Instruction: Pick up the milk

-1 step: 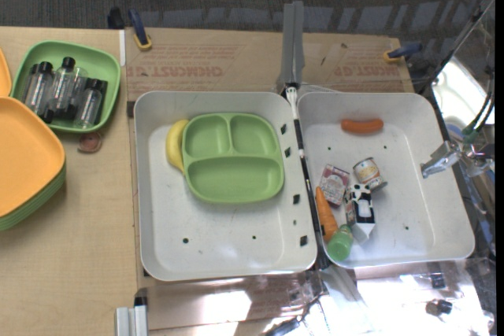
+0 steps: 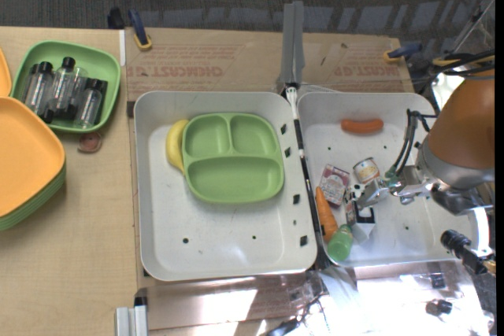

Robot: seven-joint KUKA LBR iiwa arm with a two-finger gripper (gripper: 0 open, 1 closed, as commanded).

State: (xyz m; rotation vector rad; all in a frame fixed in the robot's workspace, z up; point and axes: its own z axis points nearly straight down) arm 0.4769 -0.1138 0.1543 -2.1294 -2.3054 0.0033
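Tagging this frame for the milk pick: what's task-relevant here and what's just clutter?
Task-relevant:
- milk, small carton in the right bin
- hand, low in that bin just below the carton

Clutter:
- sausage, carrot, green item, packet, same bin
- green divided plate and yellow item, left bin
- tray of bottles, orange plates, on the bench

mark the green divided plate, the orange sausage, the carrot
green divided plastic plate [image 2: 233,156], camera view, middle ridge
orange sausage [image 2: 361,124], camera view, mid-length
orange carrot with green end [image 2: 327,215], camera view, orange shaft
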